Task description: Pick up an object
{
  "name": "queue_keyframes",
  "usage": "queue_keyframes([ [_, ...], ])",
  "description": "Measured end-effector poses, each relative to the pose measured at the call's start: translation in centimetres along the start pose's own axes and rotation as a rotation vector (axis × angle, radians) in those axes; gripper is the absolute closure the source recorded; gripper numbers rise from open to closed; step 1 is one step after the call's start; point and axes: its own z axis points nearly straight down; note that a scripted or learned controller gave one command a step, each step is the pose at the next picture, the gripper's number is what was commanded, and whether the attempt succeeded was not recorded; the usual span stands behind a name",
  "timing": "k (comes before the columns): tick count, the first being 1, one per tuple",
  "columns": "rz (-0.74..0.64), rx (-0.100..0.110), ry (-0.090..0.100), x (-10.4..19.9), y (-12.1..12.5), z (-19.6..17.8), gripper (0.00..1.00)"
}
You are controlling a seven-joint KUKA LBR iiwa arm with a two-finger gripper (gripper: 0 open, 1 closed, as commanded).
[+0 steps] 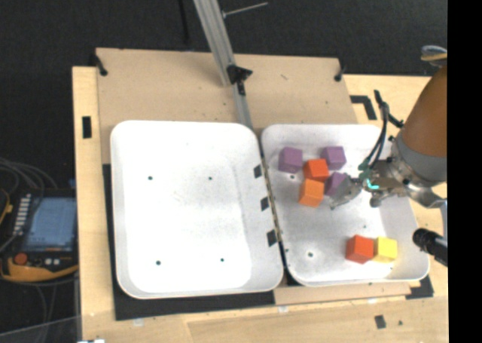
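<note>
In the right bin (pixel 331 270) lie several small cubes. Two purple cubes (pixel 290 158) (pixel 334 156) sit near the bin's far side, with an orange cube (pixel 316 169) between them and another orange cube (pixel 311 193) just below. A third purple cube (pixel 336 182) lies right against my gripper (pixel 345 194), which reaches in low from the right, its tip beside that cube and close to the lower orange one. No cube is visibly held. An orange cube (pixel 361 249) and a yellow cube (pixel 386 248) lie side by side near the bin's front right.
The left bin (pixel 188 206) stands beside the right one, separated by a ridge with black clips (pixel 265 202). A slanted metal pole (pixel 215 25) rises from behind the bins. The arm's orange and grey body (pixel 425 138) overhangs the right bin's right edge.
</note>
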Motion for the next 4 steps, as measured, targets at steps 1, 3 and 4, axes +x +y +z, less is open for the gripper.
queue_keyframes([
  [1,0.003,-0.006,-0.001,0.0,0.1,-0.2,0.00],
  [3,0.005,0.000,-0.002,-0.1,0.3,10.5,0.00],
  [4,0.004,-0.006,-0.004,-0.3,0.4,14.1,0.00],
])
